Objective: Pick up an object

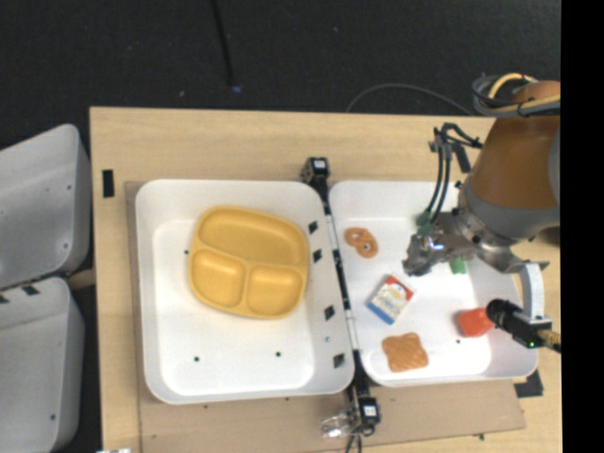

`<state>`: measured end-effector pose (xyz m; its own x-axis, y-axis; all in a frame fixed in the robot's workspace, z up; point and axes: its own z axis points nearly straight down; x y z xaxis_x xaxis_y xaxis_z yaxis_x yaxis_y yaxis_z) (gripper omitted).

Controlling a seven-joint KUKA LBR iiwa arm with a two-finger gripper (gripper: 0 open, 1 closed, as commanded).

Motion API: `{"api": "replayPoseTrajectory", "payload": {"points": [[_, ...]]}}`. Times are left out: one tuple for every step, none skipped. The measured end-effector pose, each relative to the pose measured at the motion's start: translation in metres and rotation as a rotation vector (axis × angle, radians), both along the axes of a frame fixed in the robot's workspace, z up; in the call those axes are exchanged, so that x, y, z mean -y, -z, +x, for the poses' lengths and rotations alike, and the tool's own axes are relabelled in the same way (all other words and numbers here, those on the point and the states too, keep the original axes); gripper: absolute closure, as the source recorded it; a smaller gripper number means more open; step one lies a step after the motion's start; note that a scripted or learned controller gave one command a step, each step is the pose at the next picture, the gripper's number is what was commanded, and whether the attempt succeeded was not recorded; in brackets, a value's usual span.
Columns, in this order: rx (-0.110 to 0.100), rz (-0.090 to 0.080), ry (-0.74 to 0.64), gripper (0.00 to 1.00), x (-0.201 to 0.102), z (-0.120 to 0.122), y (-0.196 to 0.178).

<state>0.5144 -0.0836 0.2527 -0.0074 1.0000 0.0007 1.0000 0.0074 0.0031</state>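
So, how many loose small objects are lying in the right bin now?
4, maybe 5. A pretzel near the divider, a blue-white packet at centre, a toast slice by the front wall, a red item at right. Something green peeks from under the gripper; more may be hidden.

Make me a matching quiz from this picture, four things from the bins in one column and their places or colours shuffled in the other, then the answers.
Things:
1. divided plate
2. pretzel
3. toast slice
4. red block

Descriptions:
A. near the right bin's front edge
B. yellow, in the left bin
C. under the arm, right side of the right bin
D. right bin, close to the divider, far half

Pairs: 1-B, 2-D, 3-A, 4-C
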Motion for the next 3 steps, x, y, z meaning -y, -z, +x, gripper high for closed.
{"api": "replayPoseTrajectory", "payload": {"points": [[-0.004, 0.000, 0.001, 1.00, -0.052, 0.007, 0.011], [-0.003, 0.000, 0.001, 1.00, -0.105, 0.019, 0.022], [-0.001, 0.001, 0.000, 1.00, -0.153, 0.035, 0.009]]}}
